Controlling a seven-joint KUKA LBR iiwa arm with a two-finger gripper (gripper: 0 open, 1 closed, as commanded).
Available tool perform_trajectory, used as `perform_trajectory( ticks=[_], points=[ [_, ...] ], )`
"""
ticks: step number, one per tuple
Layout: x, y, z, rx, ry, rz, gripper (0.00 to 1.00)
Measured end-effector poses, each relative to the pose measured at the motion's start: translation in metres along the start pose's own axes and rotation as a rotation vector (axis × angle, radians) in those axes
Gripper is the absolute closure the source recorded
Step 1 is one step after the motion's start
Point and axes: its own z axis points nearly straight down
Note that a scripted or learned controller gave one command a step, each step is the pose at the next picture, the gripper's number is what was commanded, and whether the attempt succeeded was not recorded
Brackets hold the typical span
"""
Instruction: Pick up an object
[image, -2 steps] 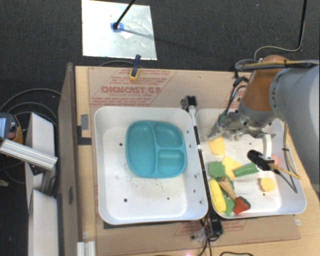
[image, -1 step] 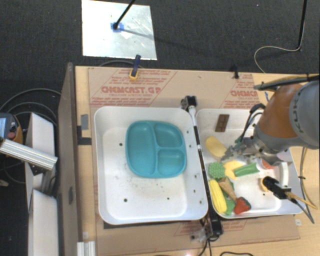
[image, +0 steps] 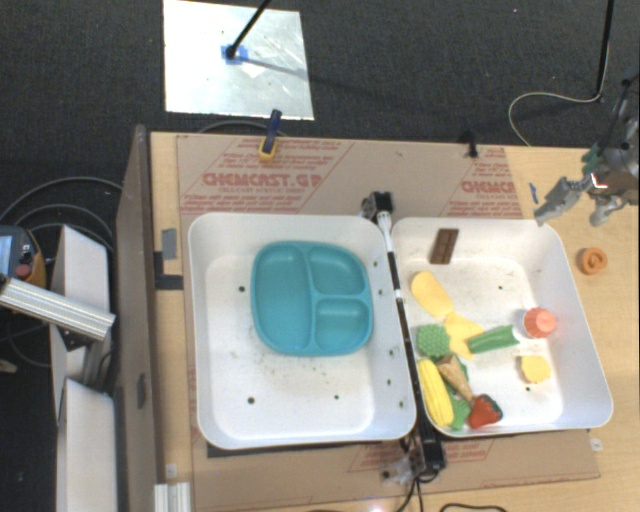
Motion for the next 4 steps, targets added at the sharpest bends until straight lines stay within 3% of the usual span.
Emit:
perform_trajectory(
  ticks=[1,2,3,4],
  points=[
    [-0.020,-0.067,0.141,0.023,0.009,0.006,0.00],
    [0.087,-0.053,0.230,0.018,0.010,-0.009,0.00],
    [0.050,0.027,0.225,0.008,0.004,-0.002,0.00],
    [0.038,0.059,0.226,0.018,0.008,-0.004,0.00]
  ],
)
